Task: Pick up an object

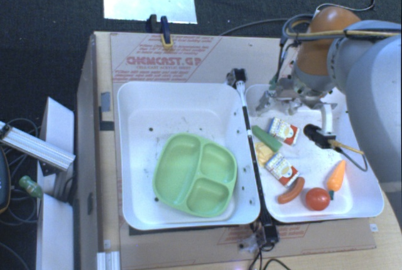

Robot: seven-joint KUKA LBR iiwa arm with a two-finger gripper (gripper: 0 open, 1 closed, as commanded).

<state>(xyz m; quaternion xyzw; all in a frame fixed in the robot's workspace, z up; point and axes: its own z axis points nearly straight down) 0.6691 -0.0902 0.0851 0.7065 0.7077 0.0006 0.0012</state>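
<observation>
So the red-and-white packet (283,130) is in the right bin (370,199), toward its far-left corner, just on the near side of the gripper (284,101). The gripper hangs over the bin's far edge, and honestly I can't tell if it's open or closed. A second packet (281,169), sausage (291,190), tomato (317,199) and carrot (336,176) sit toward the near edge. The left bin (135,137) has a green divided plate (196,174).

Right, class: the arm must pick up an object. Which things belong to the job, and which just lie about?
Job: gripper, right bin, tomato, carrot, sausage, upper packet, lower packet.
Lying about: green tray, left bin, clamp on the bench's far edge.
</observation>
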